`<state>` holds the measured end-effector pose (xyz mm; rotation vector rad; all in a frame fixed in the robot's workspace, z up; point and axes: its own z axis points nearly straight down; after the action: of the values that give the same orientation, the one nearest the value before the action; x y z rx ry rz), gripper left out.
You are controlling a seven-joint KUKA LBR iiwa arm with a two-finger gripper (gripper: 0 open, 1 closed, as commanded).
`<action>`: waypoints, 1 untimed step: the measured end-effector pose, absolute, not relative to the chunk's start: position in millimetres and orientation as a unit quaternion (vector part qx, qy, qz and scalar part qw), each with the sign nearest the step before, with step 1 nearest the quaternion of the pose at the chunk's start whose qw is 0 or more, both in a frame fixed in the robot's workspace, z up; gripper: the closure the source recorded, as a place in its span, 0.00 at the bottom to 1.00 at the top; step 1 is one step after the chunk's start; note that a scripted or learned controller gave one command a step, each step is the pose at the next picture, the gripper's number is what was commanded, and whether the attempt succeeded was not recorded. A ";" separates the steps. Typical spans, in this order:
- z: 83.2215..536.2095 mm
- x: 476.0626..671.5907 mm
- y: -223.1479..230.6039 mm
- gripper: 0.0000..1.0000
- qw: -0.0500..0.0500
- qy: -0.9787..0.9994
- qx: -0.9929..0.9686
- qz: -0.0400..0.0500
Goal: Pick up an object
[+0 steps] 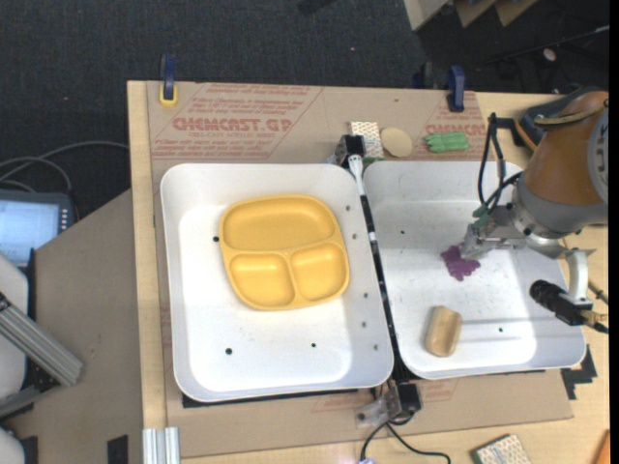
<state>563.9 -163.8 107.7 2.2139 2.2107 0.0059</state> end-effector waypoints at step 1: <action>107.0 563.6 -163.6 0.00 0.006 0.706 0.708 0.002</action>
<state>563.6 -163.6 107.0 2.2152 2.2111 0.0053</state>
